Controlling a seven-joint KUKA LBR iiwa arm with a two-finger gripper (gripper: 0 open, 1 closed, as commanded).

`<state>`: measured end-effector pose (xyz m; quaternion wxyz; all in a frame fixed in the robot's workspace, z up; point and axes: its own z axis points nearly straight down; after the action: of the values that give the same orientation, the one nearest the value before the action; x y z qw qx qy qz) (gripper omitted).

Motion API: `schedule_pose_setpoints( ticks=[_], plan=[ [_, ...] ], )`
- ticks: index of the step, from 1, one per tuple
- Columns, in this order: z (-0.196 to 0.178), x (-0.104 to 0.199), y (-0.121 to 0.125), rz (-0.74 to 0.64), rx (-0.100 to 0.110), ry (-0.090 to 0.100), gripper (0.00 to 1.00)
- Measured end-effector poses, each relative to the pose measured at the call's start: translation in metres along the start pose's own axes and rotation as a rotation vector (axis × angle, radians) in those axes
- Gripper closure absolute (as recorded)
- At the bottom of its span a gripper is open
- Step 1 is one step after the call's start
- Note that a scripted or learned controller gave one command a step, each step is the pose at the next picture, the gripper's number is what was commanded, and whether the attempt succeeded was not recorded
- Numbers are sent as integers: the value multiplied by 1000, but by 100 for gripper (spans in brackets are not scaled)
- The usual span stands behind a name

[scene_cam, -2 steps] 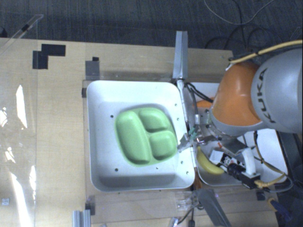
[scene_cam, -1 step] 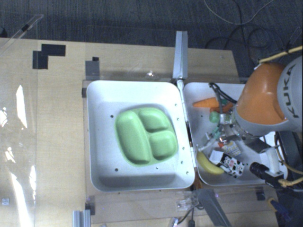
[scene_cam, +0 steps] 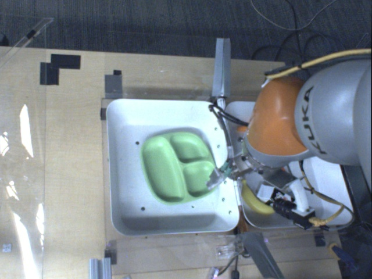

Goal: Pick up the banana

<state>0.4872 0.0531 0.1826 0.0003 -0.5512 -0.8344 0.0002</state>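
In the camera view, the yellow curved banana (scene_cam: 256,201) is seen lying in the right-hand shallow white bin (scene_cam: 325,173), close against its left wall and largely hidden under the grey arm with the orange band (scene_cam: 278,121). The two-finger gripper (scene_cam: 220,175) is seen over the left white bin (scene_cam: 125,156) — above the right edge of the green three-compartment plastic tray (scene_cam: 168,167). The banana therefore lies just beside the gripper, to the right and slightly nearer the viewer. Its long axis cannot be made out. Whether the fingers are spread or pressed together cannot be told — nothing is seen between them.
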Motion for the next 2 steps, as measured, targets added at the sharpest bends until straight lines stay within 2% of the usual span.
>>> schedule_pose_setpoints(
  ticks=[1, 2],
  plan=[
    [0, -67, -28, 4, 0, 0, 0],
    [0, -97, 13, -90, -1, -1, 0]
  ],
)
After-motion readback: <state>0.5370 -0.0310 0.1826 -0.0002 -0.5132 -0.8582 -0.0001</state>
